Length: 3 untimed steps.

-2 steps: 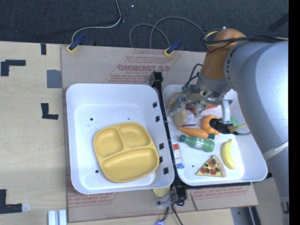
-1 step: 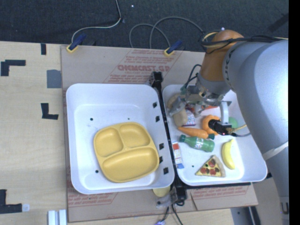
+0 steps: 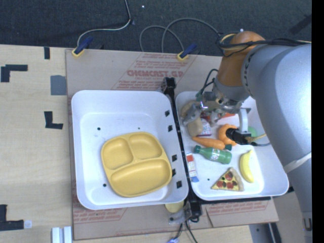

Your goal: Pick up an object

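My gripper (image 3: pixel 201 110) is low over the back left part of the right bin (image 3: pixel 271 184), among a pile of small objects. Right beneath it lie a tan lump (image 3: pixel 194 128) and a red-and-white packet (image 3: pixel 205 128). In front of these lie an orange carrot (image 3: pixel 208 142) and a green bottle (image 3: pixel 213 154). A curved orange toy (image 3: pixel 226 132) sits just right of the gripper. A banana (image 3: pixel 246 166) and a pizza slice (image 3: pixel 228 180) rest near the bin's front. The wrist hides what lies directly under it.
The left bin (image 3: pixel 86 115) holds a yellow divided plate (image 3: pixel 135 164). A black divider with clips (image 3: pixel 175 135) runs between the bins. A small red-and-white box (image 3: pixel 191 167) lies along the right bin's left wall. Cables (image 3: pixel 162 32) loop behind the bins.
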Each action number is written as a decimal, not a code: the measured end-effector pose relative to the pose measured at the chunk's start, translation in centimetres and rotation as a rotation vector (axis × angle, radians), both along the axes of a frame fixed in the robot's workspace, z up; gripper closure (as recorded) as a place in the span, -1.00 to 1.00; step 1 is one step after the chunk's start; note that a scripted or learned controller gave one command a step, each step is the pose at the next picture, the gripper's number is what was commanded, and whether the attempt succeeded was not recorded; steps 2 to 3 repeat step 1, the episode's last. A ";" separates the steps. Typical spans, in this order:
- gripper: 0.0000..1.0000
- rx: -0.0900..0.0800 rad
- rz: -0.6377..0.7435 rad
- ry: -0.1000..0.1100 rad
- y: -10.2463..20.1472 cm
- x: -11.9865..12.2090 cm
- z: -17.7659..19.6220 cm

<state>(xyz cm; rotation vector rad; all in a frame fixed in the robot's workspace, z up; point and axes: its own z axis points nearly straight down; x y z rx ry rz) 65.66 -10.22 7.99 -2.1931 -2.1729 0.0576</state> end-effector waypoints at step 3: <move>1.00 -0.002 0.000 0.006 -0.1 -0.2 0.9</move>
